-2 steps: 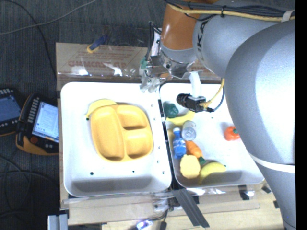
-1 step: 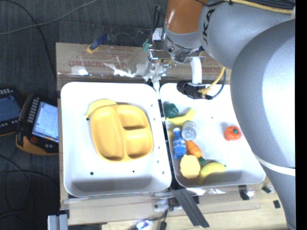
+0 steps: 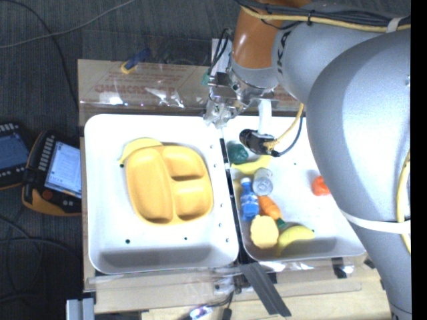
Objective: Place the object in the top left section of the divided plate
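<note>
Two white bins point(image 3: 107, 245): one yellow divided plate point(image 3: 170, 182), about six small items.

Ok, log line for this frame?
gripper above bins' far edge | nothing visibly held | divided plate in left bin | objects in right bin

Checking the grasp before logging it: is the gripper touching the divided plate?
Apart. The camera view shows the gripper at the bin's far rim, with bare white bin floor between it and the divided plate.

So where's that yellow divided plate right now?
The divided plate lies in the left bin, near its middle, beside the rim shared with the right bin.
</note>
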Robot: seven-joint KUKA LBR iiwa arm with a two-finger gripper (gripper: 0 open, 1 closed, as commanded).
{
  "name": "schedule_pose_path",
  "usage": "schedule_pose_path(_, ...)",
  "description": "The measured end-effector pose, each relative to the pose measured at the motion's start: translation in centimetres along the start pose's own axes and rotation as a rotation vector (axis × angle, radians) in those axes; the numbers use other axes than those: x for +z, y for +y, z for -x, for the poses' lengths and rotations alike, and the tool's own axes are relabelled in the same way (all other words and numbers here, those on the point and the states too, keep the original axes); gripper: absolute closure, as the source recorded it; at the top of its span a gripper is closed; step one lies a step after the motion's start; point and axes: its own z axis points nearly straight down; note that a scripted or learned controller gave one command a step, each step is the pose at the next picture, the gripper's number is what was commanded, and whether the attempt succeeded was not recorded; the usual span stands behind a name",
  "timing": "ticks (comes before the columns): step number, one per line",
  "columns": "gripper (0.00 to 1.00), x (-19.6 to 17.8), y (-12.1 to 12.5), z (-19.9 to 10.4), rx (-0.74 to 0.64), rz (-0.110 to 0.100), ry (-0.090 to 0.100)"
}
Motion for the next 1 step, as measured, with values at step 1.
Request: schedule_pose_path(1, 1.0, 0.76, -6.81, 1.96, 0.074, 0.0, 0.0)
